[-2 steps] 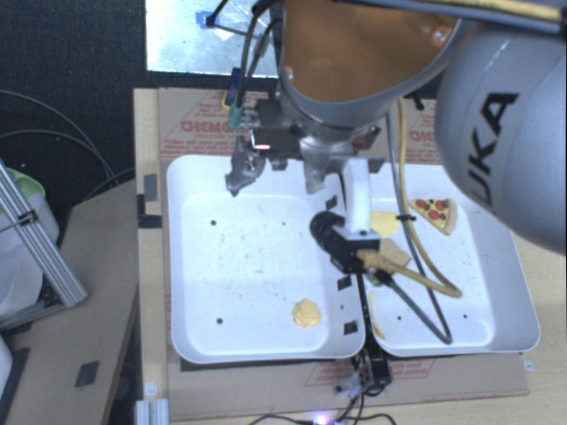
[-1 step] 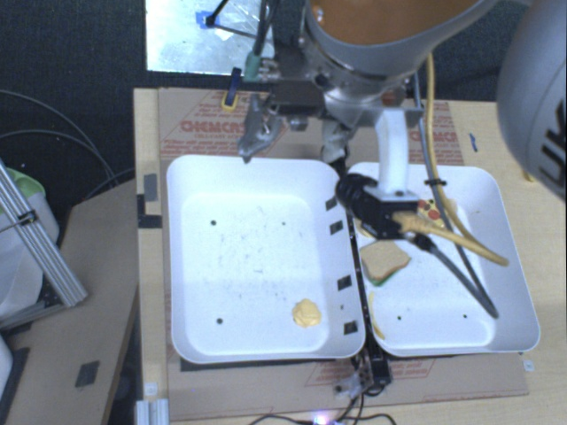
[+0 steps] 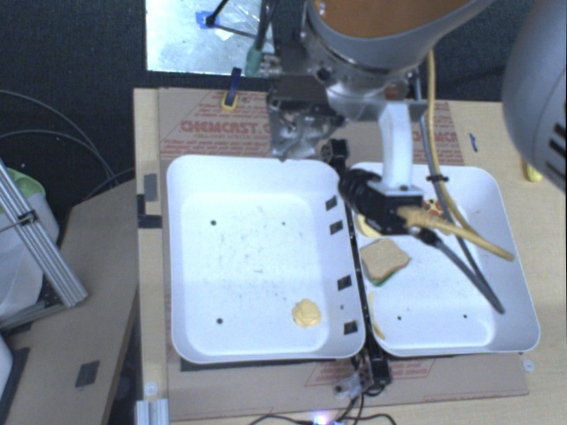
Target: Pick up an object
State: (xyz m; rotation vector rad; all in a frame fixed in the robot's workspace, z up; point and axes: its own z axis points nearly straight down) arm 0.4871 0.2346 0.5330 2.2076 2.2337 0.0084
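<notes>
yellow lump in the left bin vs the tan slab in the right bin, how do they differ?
Colour: the small yellow rounded lump is all yellow; the flat tan slab shows a green edge. Shape: lump blobby, slab flat and angular. Size: slab clearly bigger than lump. Place: lump in the left white bin, slab in the right white bin. Both lie loose near the bins' shared edge.

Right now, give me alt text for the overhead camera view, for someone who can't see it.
The arm's gripper hangs over the far rim of the left bin. A yellow lump lies near that bin's front edge, and a tan sandwich-like piece lies in the right bin beside the dividing wall.
</notes>
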